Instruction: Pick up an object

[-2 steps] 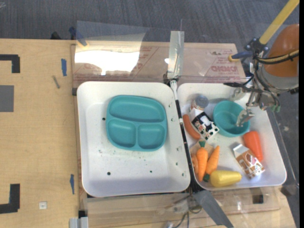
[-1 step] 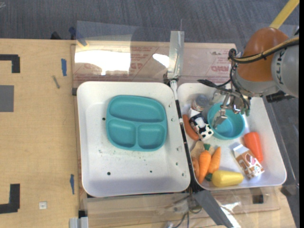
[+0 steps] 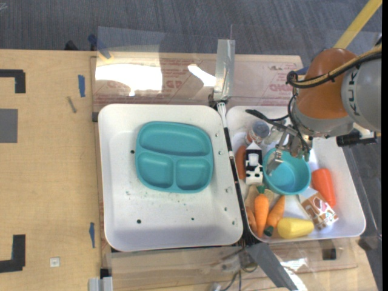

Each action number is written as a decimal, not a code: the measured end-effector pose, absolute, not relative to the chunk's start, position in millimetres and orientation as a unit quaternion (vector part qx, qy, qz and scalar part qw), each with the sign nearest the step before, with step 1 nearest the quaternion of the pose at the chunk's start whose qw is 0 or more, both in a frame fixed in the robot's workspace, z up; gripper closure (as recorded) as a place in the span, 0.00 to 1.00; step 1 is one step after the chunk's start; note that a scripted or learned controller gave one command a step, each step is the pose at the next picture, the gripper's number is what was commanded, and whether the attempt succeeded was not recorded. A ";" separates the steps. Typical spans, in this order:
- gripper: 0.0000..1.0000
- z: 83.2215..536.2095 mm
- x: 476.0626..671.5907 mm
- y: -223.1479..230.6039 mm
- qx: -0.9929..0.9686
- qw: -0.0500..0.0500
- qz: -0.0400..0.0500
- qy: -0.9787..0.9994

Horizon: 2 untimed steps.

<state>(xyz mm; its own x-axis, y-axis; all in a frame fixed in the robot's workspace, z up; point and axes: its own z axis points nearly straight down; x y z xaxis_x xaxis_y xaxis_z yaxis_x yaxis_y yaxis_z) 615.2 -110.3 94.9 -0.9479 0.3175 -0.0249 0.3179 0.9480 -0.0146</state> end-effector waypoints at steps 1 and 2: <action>0.00 97.6 522.2 -122.0 0.023 0.029 -0.003 0.999; 0.00 104.4 509.5 -107.1 0.077 0.047 -0.005 0.996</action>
